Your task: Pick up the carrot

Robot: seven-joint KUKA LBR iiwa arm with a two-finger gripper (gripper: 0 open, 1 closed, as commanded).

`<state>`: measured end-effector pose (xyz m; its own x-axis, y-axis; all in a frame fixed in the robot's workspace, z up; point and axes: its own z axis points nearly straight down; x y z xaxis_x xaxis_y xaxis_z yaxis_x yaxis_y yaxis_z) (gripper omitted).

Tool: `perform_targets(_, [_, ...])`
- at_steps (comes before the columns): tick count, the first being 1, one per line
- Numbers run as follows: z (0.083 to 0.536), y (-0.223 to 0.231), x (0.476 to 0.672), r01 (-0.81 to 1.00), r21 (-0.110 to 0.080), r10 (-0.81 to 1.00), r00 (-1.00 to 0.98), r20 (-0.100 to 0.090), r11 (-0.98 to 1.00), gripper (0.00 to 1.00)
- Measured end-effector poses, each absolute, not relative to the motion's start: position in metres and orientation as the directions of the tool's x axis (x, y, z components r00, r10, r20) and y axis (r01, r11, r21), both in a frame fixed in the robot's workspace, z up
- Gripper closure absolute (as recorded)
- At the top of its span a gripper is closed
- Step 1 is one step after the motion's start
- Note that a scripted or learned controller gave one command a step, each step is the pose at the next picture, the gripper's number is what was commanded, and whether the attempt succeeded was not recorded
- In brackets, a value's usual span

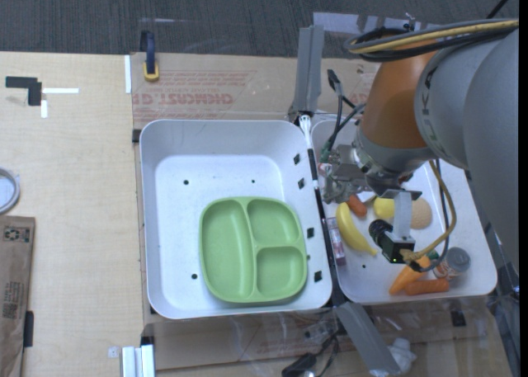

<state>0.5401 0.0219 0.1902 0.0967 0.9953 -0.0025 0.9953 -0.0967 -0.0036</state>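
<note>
The robot arm's claw hovered over the right bin; whether it was open could not be told. The carrot lay at the bin's near edge, not yet picked up.

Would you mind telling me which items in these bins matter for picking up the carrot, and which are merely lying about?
Belongs to the job:
carrot, near corner of the right bin
gripper, low over that bin

Just lying about:
green divided plate in the left bin
banana
</note>
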Motion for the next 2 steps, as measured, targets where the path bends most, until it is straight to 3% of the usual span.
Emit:
perform_targets(1, [0.190, -0.048, 0.551, 0.834, -0.003, 0.834, 0.551, -0.005, -0.551, 1.00])
perform_targets(2, [0.190, -0.048, 0.505, 0.971, -0.005, 0.971, 0.241, -0.002, -0.241, 1.00])
